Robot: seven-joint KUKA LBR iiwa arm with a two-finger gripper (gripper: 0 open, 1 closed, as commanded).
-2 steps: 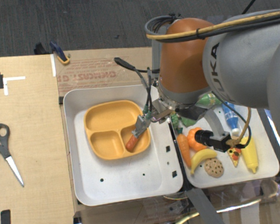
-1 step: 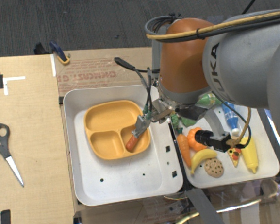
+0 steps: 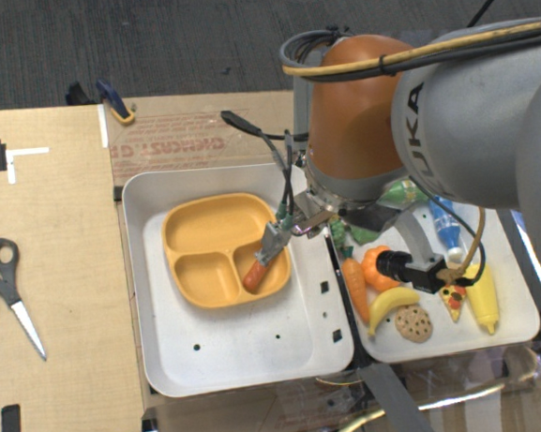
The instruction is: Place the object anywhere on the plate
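Observation:
A yellow three-part plate [image 3: 191, 219] lies in the left white bin [image 3: 226, 355]. An orange-red sausage [image 3: 253, 277] lies tilted in the plate's lower right compartment, close to the rim. My gripper [image 3: 271, 246] hangs just above and to the right of the sausage, its tip meeting the sausage's upper end. The big grey and orange arm reaches in from the right and hides part of the right bin.
The right bin [image 3: 520, 330] holds a carrot [image 3: 354, 288], a banana [image 3: 389, 303], a cookie [image 3: 413, 323], a yellow bottle [image 3: 483, 300] and other toy foods. Scissors [image 3: 4, 290] lie on the bench at far left. Cables hang near the wrist.

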